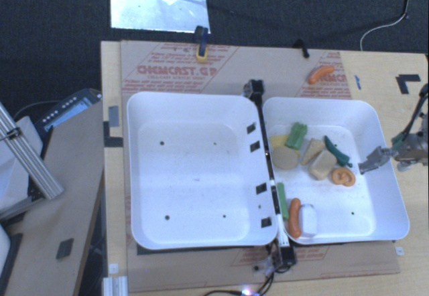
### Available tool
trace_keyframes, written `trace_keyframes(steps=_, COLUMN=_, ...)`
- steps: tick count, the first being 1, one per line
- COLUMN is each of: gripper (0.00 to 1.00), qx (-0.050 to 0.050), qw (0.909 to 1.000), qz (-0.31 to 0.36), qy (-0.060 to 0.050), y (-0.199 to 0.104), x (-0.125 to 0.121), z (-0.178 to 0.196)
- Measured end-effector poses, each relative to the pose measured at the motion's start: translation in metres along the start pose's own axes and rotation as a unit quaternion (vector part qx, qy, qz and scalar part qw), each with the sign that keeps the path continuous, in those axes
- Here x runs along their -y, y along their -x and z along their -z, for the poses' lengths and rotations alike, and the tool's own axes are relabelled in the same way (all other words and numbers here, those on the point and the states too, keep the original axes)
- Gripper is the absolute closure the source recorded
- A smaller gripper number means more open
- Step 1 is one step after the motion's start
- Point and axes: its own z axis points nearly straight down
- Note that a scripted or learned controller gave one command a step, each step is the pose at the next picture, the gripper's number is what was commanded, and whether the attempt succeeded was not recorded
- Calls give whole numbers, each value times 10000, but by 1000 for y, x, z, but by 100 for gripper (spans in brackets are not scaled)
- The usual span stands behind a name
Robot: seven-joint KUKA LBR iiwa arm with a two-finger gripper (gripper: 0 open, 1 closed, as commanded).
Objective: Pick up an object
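Note:
The right bin [375, 221] holds a loose pile: a light green block [296, 135], a round tan piece [285, 158], two beige blocks [317, 159], a dark green tool-shaped piece [336, 150] and an orange ring [343, 177]. Near the bin's front edge lie an orange sausage shape [293, 216] and a white object [308, 219]. A thin green stick [281, 192] rests by the divider. My gripper [373, 161] reaches in from the right and hovers over the right part of this bin, just right of the orange ring. It holds nothing that I can see.
The left bin [194, 97] sits beside the right one, with black clips [260, 167] along the shared rim. An orange piece [322, 74] lies on the bench behind the right bin. A yellow and blue clamp [201, 43] stands at the bench's back edge.

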Motion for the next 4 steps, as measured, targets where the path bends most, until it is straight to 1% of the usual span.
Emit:
trace_keyframes(steps=1, gripper=0, qx=-25, qw=10000, qz=50, qy=-8, y=-63, x=-95, z=-158)
trace_keyframes(steps=2, gripper=100, qx=-1, qw=10000, qz=9, qy=13, y=-56, x=-94, z=-139)
trace_keyframes(steps=3, gripper=100, qx=-6, qw=10000, qz=-16, qy=-11, y=-62, x=-41, z=-151)
trace_keyframes(steps=4, gripper=100, qx=-6, qw=10000, qz=38, qy=20, y=-114, x=-97, z=-150)
